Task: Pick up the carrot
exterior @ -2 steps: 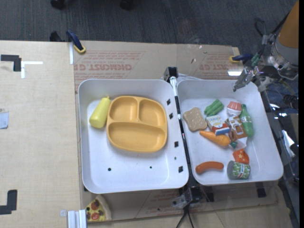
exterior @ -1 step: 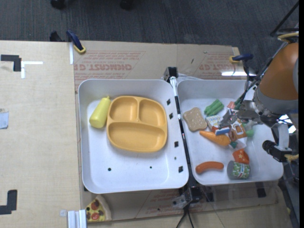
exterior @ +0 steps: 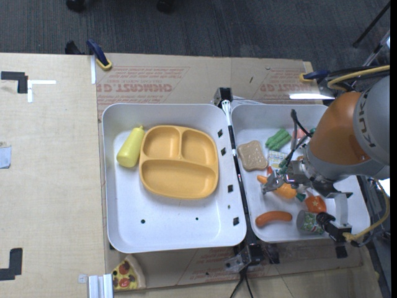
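The left white bin (exterior: pixel 118 222) holds a yellow divided plate (exterior: pixel 178 161) and a yellow bottle (exterior: pixel 129 147) beside it. The right white bin (exterior: pixel 248 113) holds bread (exterior: pixel 252 155), a sausage (exterior: pixel 273 218) and green pieces. The orange carrot (exterior: pixel 284 191) lies at the gripper (exterior: pixel 273 184); whether the fingers are parted or grip it is unclear.

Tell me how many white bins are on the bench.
2. The left bin holds a yellow divided plate and a yellow bottle. The right bin holds the toy food, with the arm over it.
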You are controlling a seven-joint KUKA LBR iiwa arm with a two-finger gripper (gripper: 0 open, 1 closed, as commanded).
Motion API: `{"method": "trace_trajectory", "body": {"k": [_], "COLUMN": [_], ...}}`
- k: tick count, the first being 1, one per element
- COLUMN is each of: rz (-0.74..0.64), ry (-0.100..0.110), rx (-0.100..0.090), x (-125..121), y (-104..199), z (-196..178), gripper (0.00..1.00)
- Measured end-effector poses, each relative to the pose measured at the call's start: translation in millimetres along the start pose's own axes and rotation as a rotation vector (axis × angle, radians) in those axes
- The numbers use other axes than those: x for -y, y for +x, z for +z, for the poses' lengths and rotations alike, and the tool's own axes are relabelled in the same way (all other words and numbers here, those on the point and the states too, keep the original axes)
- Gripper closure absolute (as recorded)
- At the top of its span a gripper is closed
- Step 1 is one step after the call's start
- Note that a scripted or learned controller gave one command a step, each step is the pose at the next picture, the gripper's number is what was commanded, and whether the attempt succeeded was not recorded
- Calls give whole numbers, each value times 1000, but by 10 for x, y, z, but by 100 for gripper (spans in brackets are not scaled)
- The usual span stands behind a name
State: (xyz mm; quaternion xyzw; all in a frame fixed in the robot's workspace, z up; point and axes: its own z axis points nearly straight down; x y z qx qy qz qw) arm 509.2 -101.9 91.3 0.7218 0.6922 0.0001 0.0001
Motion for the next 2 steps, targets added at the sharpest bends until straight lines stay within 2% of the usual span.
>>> {"method": "trace_trajectory", "body": {"k": [1,2], "rz": [3,-148], "ry": [-1,-1], "rx": [0,1], "x": [-13,-226], "y": [-11,971], "z": [-88,-1001], "gripper": [100,100]}}
